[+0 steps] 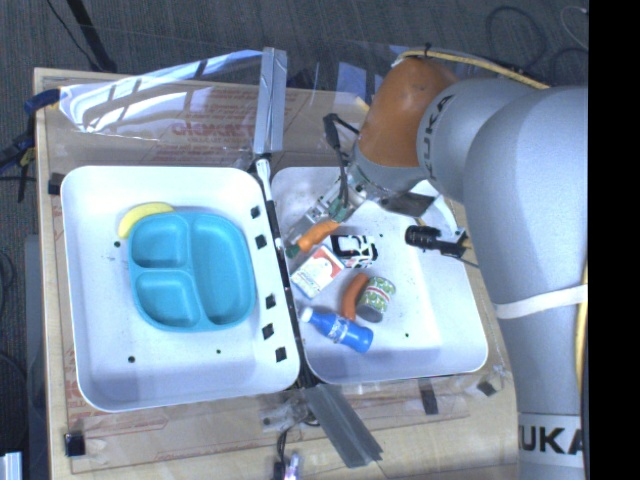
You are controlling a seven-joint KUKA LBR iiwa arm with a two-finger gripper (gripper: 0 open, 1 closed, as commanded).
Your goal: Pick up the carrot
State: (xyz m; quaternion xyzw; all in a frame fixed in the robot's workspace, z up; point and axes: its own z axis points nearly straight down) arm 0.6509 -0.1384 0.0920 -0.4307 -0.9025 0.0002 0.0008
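Note:
The carrot (318, 234) is a small orange piece with a green end. It lies tilted near the left wall of the right bin (455, 318), toward the back. My gripper (336, 210) reaches down from the grey arm with the orange band. Its tip is just above and to the right of the carrot's upper end, very close to it. The view does not show the carrot between the fingers.
Around the carrot lie a black-and-white item (353, 249), a white and red box (317, 271), an orange-brown sausage (352, 293), a small can (378, 296) and a blue bottle (340, 330). The left bin (90, 368) holds a blue divided plate (190, 268) and a yellow banana (146, 213).

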